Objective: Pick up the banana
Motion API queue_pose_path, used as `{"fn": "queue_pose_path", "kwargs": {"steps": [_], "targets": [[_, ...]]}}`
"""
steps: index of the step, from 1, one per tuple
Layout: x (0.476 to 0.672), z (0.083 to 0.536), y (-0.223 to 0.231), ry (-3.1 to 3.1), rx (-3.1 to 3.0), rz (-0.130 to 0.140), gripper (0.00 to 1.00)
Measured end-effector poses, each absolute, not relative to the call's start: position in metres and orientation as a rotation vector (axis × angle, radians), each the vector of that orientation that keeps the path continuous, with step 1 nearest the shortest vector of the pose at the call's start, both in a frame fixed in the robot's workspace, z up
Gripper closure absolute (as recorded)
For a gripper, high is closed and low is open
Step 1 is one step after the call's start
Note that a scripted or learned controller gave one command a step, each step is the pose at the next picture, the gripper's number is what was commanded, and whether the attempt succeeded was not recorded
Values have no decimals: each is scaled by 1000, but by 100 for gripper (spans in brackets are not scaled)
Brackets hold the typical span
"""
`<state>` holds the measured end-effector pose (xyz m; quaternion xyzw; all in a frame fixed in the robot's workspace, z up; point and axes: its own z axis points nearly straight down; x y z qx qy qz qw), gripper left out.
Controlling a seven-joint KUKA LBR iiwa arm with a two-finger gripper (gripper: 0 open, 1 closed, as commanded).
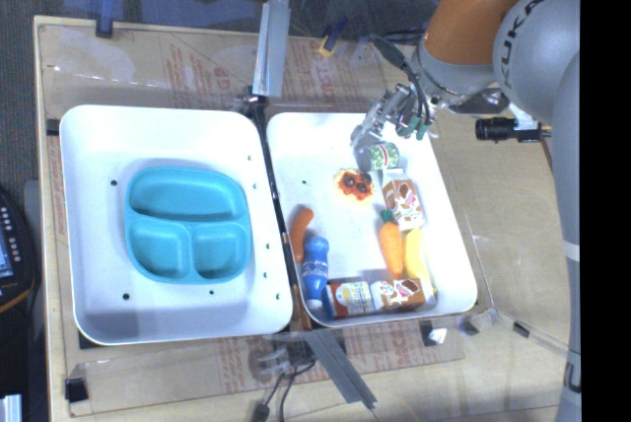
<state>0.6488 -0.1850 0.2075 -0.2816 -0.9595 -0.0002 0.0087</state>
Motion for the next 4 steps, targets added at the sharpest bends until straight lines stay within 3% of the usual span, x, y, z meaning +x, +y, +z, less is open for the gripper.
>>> {"fn": "queue_pose_path", "kwargs": {"steps": [3,4], "targets": [[645,203,-203,-3039,-723,-3,100],[648,226,-179,-3056,-718,0,100]]}}
